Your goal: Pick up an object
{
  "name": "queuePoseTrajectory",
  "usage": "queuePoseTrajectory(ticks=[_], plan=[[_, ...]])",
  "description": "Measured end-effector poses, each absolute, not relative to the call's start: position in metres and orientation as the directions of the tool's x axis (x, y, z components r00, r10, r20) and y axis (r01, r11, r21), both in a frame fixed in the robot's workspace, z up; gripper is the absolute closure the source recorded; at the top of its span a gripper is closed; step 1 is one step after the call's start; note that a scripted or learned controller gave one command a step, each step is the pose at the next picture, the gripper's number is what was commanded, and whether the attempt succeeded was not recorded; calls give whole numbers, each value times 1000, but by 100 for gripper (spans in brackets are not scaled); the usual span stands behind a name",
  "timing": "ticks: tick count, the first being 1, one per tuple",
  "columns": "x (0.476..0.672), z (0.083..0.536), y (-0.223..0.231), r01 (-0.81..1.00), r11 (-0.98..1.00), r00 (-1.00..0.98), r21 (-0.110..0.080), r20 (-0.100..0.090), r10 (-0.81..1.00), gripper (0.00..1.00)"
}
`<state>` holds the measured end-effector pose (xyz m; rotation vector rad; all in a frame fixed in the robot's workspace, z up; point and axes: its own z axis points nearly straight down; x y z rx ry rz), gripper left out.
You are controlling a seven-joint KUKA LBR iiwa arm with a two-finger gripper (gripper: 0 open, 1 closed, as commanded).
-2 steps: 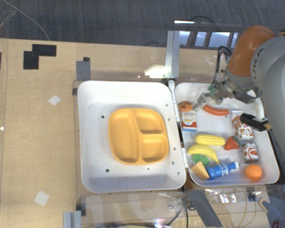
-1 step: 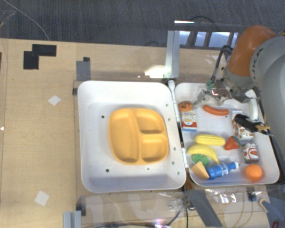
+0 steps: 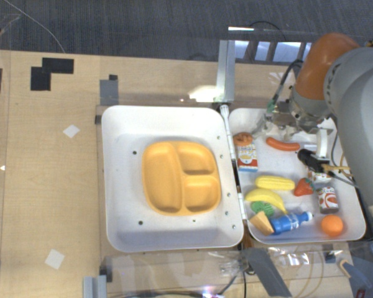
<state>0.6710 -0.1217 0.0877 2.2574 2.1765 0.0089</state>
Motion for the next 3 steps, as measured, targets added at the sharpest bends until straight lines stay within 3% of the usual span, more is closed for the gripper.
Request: queuePoseTrajectory(ticks=[1,2,3], plan=[[674,102,-121,999,-29,29,16,-3,1000,100],[674,101,-120,1000,-27,27,15,-3,1000,0],[664,87,-117,968,-252,252,6,2,968,0]])
